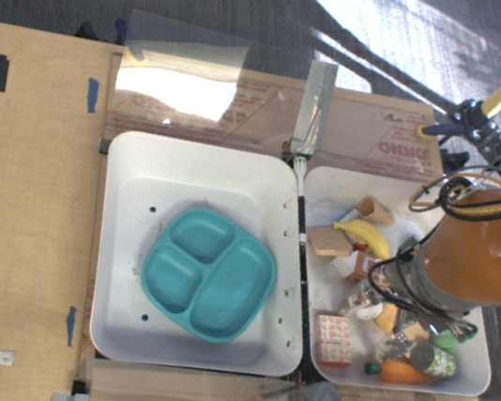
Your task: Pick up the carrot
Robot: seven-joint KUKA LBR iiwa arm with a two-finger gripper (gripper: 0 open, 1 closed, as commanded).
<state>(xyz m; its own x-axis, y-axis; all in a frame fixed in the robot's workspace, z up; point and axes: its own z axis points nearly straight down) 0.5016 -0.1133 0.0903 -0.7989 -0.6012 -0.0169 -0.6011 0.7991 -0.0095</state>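
— Looking for the carrot [404, 372]? You see it at lower right of the frame, in the right bin [478, 376], beside a green item [441, 362].

— And the gripper [400, 329]?

— Possibly just above it; its grip state you cannot tell.

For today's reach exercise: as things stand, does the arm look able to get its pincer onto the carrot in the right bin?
Probably yes. The carrot lies uncovered near the right bin's front edge, just below the arm. The green item touching it could crowd the grasp.
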